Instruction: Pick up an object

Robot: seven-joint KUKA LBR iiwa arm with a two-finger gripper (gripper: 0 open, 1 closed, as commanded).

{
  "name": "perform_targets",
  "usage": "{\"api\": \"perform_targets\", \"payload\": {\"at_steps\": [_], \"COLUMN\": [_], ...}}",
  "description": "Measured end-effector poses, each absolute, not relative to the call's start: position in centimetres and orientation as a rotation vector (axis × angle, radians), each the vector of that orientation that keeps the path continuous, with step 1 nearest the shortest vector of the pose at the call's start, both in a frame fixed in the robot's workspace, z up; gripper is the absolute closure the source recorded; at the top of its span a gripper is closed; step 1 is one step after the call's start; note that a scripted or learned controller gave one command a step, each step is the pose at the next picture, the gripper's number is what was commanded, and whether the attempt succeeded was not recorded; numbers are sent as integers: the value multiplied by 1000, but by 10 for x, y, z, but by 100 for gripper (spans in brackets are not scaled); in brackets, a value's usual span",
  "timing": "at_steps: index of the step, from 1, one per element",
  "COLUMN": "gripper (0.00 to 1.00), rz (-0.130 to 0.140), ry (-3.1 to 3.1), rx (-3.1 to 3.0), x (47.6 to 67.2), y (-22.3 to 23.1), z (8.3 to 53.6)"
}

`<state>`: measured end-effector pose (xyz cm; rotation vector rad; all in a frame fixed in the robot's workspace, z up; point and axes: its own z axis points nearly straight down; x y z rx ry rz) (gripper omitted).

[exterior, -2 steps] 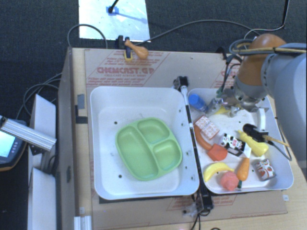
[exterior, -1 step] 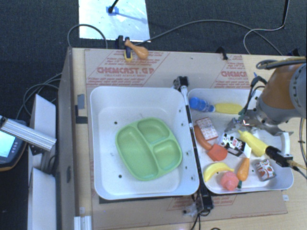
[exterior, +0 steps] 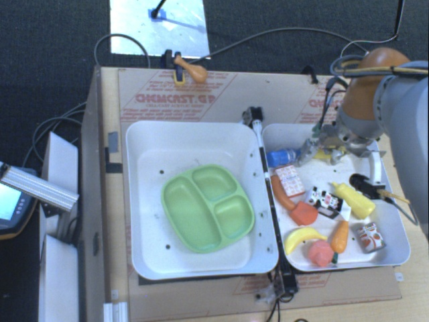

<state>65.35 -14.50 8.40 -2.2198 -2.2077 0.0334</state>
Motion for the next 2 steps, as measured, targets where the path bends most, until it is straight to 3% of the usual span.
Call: {"api": "perform_targets", "payload": {"at_steps": [1, 2], "gripper": [0, 0], "rz": [1, -2], "ry": [-2222, -2228], "rx": [-2221, -2220], "x": [566, 623], "y": [-142, -176], "z": [84, 85]}}
